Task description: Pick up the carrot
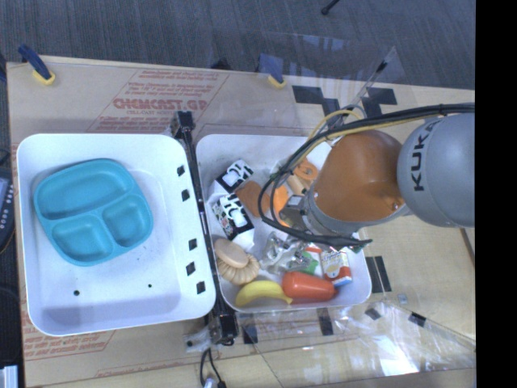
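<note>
The arm (420, 176) reaches in from the right and hangs over the right bin (212, 148), its orange band (359, 176) and grey wrist covering the bin's upper right part. The gripper (284, 241) points down into the clutter at the bin's centre, and the wrist and cables above hide it so much that it cannot be told whether it is open, closed, or gripping anything.

The carrot (308, 286), an orange-red piece, lies on its side near the bin's front wall, in the lower part of the bin. It sits just in front of the gripper, toward the bottom of the view, and appears apart from it rather than in it. A yellow banana (260, 294) lies touching the carrot's left end. A small carton (338, 267) with red and green print stands just behind the carrot's right end. Left of the banana lies a tan round biscuit-like toy (234, 259), and two black-and-white boxes (233, 194) lie farther back in the bin.

The left bin (97, 314) holds a blue divided plate (93, 210), well apart from the gripper and the carrot.
</note>
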Controlling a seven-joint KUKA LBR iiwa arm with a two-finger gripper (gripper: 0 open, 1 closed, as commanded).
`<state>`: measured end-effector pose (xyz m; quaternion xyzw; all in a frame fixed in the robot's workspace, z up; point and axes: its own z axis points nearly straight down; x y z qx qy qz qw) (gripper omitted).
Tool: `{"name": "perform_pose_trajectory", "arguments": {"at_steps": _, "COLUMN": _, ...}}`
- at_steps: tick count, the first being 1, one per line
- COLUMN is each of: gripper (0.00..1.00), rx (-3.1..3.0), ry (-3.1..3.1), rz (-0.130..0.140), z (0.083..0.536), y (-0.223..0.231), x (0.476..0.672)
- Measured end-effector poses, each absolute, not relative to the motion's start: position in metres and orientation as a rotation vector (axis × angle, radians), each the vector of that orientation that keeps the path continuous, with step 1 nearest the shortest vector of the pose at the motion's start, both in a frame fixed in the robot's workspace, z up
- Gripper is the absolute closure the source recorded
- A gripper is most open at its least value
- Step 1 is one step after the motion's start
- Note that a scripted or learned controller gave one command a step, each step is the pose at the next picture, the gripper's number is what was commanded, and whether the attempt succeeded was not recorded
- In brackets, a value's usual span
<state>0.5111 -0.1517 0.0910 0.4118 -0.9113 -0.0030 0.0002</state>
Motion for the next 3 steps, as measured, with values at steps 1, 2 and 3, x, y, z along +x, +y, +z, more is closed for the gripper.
{"name": "perform_pose_trajectory", "arguments": {"at_steps": 1, "gripper": 1.0, "rx": 1.138, "ry": -2.945, "rz": 0.014, "z": 0.237, "y": -0.116, "x": 0.531}}
{"name": "perform_pose_trajectory", "arguments": {"at_steps": 2, "gripper": 1.0, "rx": 0.93, "ry": -3.001, "rz": -0.001, "z": 0.225, "y": -0.093, "x": 0.488}}
{"name": "perform_pose_trajectory", "arguments": {"at_steps": 3, "gripper": 1.0, "rx": 0.835, "ry": -3.03, "rz": 0.004, "z": 0.216, "y": -0.144, "x": 0.497}}
